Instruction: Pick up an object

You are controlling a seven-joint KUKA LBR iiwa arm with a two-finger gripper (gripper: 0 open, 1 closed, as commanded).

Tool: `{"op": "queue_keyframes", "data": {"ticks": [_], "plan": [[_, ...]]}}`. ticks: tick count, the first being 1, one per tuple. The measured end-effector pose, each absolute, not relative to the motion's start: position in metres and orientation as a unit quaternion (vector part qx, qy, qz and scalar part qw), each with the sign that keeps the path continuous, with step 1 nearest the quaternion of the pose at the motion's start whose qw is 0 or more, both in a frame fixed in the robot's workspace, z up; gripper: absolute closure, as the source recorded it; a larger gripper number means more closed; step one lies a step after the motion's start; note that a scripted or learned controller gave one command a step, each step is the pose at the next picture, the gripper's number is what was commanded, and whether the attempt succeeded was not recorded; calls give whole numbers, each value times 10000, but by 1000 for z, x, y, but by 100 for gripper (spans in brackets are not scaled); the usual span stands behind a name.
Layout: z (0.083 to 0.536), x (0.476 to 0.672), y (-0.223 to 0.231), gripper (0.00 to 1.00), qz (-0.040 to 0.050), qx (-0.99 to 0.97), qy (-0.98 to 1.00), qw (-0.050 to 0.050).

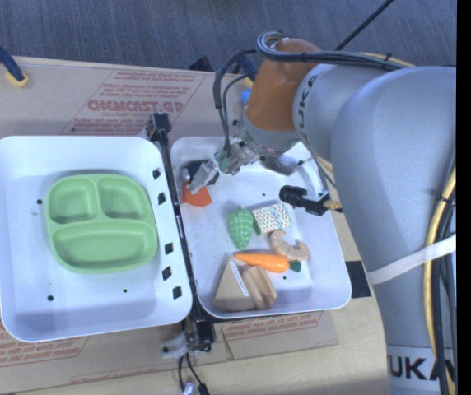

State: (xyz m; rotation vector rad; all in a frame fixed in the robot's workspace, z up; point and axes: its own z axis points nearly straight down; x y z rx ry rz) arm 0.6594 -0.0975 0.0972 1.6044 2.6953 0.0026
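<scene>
two white bins on a cardboard-topped bench: left bin (5, 220) holds a green tray (101, 222); right bin (330, 262) holds an orange piece (196, 194) just beside the gripper (211, 171), grip unreadable; grey carpet behind.

I see the loose things all lying in the right bin (328, 280). An orange piece (196, 194) sits near its left wall, by the top. Toward the middle lie a bumpy green lump (240, 227) and, just beside it, a checkered block (271, 217). Below them a shrimp (286, 243) touches a carrot (263, 262), which lies flat across a tan wedge (244, 288).
</scene>
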Motion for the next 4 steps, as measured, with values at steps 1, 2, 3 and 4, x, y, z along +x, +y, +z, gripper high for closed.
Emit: {"op": "queue_keyframes", "data": {"ticks": [1,2,3,4], "plan": [[97,659,-98,0,9,5116,8592,26],[97,659,-98,0,9,5116,8592,25],[97,659,-98,0,18,5653,8249,34],[97,659,-98,0,19,5654,8248,34]]}}
